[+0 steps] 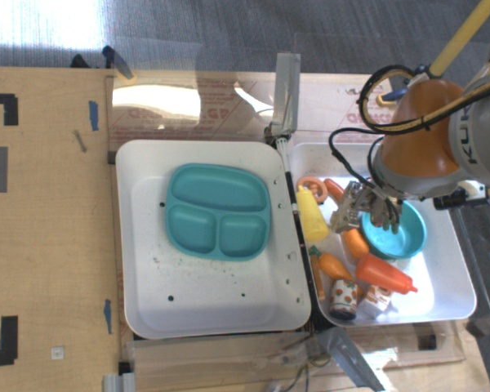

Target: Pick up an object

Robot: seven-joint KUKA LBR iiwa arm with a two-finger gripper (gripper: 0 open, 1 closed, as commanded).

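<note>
1. Left shallow white bin point(139, 300): holds one teal plastic divided plate point(218, 211), lying flat near the middle.
2. Right shallow white bin point(449, 288): holds the candidates for picking, crowded together. A yellow corn-shaped toy point(312, 217) lies along the left wall; a blue plastic bowl point(400, 235) sits to its right; an orange carrot-shaped toy point(385, 273) lies below the bowl; a small orange piece point(354, 242) rests between them.
3. Gripper point(362, 208): low over the pile, between corn and bowl. Spread or pressed together: cannot tell from this view; nothing visibly pinched.
4. Risk, judged: the items touch one another, so a descent may strike the bowl rim or nudge neighbours aside, closing on nothing.
5. Risk, judged: rounded, smooth toys may slip free on lifting.
</note>
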